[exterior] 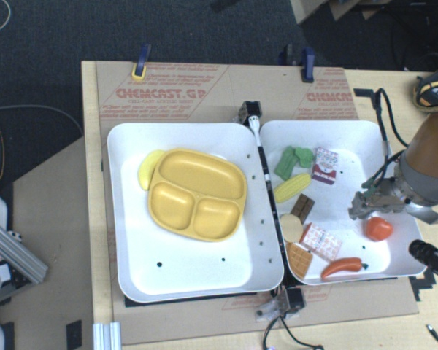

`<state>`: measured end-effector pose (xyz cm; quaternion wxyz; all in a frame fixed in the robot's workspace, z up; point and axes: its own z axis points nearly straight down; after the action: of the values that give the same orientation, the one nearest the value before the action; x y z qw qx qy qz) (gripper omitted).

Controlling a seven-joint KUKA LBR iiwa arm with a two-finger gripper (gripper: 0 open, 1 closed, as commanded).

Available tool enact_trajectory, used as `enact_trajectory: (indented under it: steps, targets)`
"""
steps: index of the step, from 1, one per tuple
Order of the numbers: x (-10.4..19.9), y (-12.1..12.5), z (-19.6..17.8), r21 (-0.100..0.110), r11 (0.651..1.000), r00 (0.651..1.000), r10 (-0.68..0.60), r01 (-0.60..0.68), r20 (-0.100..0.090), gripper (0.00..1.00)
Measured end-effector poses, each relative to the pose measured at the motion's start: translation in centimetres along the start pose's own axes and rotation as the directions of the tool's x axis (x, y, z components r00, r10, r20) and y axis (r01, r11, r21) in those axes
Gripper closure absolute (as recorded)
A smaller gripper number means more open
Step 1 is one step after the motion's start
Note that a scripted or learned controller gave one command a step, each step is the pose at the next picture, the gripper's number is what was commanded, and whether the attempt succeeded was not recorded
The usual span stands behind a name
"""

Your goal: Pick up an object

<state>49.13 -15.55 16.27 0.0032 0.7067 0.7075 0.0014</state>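
Two white bins sit side by side. The left bin (131,217) holds a yellow divided tray (197,193). The right bin (350,133) holds green pieces (292,160), a corn cob (292,187), a brown block (302,207), a packet (325,165), a waffle (298,259), a sausage (342,267) and a tomato (379,229). The gripper (369,203) hangs just above the tomato.

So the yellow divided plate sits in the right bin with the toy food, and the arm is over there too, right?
Not quite. The camera view shows the yellow divided plate in the left bin. The toy food, such as the corn, and the gripper are at the right bin.
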Motion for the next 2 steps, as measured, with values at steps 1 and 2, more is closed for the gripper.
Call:
enact_trajectory:
  steps: [1,2]
  targets:
    - [0.16,0.82,-6.17,-0.001,1.000,1.000,-0.001,0.001,0.000,1.00]
    - [0.15,0.88,-6.21,0.004,1.000,1.000,0.000,0.000,-0.001,1.00]
